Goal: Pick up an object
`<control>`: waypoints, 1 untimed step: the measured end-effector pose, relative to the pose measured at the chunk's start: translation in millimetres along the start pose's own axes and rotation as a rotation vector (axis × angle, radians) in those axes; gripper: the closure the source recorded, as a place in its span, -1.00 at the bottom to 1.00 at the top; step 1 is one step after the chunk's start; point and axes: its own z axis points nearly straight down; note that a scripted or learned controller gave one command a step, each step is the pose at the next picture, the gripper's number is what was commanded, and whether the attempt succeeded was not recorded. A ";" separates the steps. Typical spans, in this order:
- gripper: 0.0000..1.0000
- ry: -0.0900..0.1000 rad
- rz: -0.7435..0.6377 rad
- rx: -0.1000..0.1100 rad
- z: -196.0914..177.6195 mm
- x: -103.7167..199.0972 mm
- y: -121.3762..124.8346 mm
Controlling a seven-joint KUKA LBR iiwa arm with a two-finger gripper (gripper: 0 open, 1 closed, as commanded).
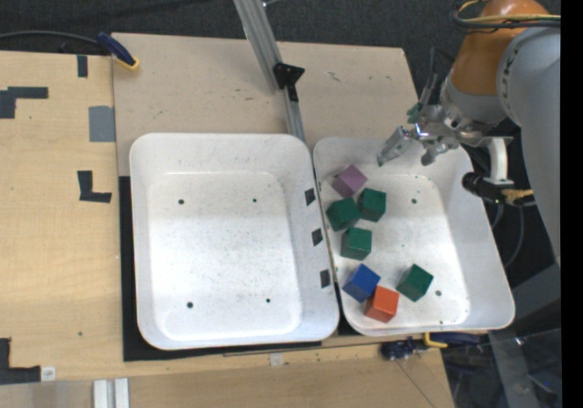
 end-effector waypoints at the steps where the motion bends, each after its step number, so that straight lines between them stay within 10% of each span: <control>1: -1.00 0.000 -0.002 0.000 54.9 1.4 -1.4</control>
